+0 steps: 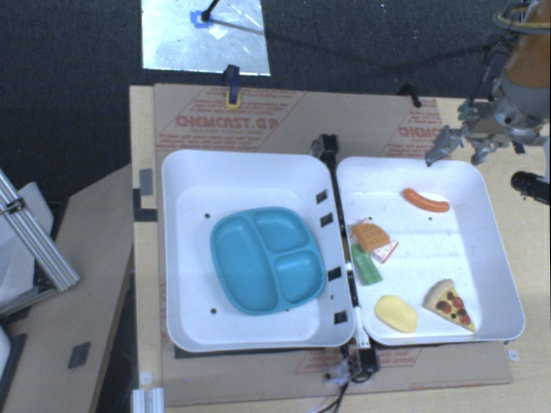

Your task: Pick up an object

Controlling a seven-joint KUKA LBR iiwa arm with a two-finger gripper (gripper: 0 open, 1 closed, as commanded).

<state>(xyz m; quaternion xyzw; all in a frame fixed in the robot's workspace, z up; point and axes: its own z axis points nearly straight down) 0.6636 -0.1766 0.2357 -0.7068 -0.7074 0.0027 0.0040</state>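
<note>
Two shallow white bins sit side by side on a bench covered with a brown cardboard sheet, seen from above at a slant. The left bin holds a blue plate with three compartments, lying flat near the bin's middle.

The right bin holds several toy foods, spread apart. A hot dog sausage, orange-red, lies toward the far side of the bin. Near the bin's left wall is a small cluster: an orange wedge-shaped piece touching a small white and red triangular piece, with a green strip just beside them on the near side. Toward the near edge lie a yellow oval piece and, to its right, a pizza slice with red dots, the two close together but apart.

The grey robot arm with its orange band enters from the right. Its gripper hangs over the far right corner of the right bin, just past the far rim, with the two fingers spread wide and nothing between them. It is well apart from every toy; the sausage is the nearest one.

Beyond the cardboard, on the dark floor, lies a shiny grey square sheet.
</note>
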